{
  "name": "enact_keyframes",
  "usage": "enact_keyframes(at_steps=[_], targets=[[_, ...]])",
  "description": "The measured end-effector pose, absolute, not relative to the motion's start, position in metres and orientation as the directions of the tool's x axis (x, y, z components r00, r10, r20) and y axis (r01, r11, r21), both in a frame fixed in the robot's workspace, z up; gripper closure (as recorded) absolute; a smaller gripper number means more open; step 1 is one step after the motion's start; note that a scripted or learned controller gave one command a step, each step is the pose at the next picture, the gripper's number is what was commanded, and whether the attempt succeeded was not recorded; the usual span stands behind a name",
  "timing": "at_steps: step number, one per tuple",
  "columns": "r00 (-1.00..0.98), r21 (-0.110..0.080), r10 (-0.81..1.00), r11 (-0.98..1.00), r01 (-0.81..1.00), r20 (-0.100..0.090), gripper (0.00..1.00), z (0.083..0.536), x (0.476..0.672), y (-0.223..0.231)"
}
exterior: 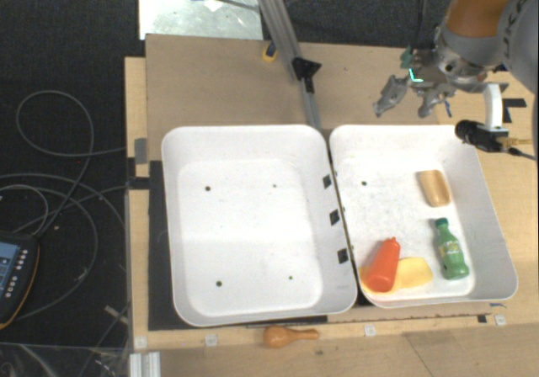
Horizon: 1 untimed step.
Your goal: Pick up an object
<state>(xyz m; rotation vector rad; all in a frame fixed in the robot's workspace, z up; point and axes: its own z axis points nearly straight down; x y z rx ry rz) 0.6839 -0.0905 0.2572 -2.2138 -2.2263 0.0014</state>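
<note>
Hovering at one o'clock above the right bin's [488, 199] far rim, the gripper [413, 98] hangs spread open, empty. Nearest, toward five o'clock, lies the tan block [434, 188]: probably light, stiff, graspable across its short sides. The green bottle [450, 251] looks slippery.

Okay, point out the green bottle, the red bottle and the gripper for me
green bottle [450, 251], camera view, on its body below the cap.
red bottle [383, 264], camera view, mid-body.
gripper [414, 101], camera view, midway between its fingertips, above the right bin's far edge.
</note>
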Motion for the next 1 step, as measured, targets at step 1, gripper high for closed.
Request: enact_keyframes(at_steps=[1], targets=[[-0.007, 0.001, 1.0, 0.007, 1.0, -0.001, 0.0, 0.2594, 0.6846, -0.0906]])
